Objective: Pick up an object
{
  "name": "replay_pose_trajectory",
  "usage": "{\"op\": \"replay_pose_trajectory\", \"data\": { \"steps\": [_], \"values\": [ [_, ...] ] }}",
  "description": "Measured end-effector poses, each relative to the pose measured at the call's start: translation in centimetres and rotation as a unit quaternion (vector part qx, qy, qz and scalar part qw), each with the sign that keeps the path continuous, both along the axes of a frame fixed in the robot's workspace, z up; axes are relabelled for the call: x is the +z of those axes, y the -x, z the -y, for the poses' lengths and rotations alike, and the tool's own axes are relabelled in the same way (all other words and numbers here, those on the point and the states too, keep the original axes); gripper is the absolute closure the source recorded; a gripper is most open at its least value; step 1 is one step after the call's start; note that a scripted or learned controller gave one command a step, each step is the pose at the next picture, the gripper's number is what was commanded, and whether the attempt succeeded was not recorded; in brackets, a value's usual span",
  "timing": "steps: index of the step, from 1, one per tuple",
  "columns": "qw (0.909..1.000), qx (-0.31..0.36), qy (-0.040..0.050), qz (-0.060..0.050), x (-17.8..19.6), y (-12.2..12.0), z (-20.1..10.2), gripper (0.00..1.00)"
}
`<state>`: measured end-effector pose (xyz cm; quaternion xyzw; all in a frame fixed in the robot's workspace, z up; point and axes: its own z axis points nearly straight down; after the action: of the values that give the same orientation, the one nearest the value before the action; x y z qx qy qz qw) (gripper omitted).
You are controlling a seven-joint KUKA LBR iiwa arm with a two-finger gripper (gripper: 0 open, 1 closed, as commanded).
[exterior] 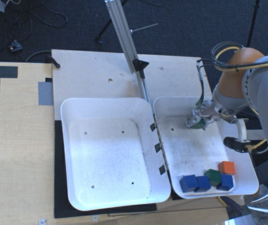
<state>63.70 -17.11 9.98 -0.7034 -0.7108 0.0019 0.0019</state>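
Camera view: table (96,74) seen from above at a slant, two white bins side by side.
Left bin (72,108): nothing to pick from here.
Right bin (167,102): blocks clustered in the near right corner.
Blue blocks (195,183): two touching, a third (225,182) further right.
Green block (213,175): wedged between the blues.
Orange block (226,167): just behind the cluster; roughly cubic, no clear long axis, edges slightly skewed to the bin wall.
Claw (198,121): low in the bin's far part, well apart from the blocks; something green shows at its tip, spread or pinching cannot be told.
Risk: likely closing on nothing; tight packing against the wall may block a finger.
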Motion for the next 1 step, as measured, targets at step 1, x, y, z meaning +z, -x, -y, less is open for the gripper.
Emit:
{"op": "replay_pose_trajectory", "data": {
  "steps": [1],
  "values": [
    [1.0, -0.002, -0.0005, 0.003, 4.06, -0.74, -7.23, 1.0]
  ]
}}
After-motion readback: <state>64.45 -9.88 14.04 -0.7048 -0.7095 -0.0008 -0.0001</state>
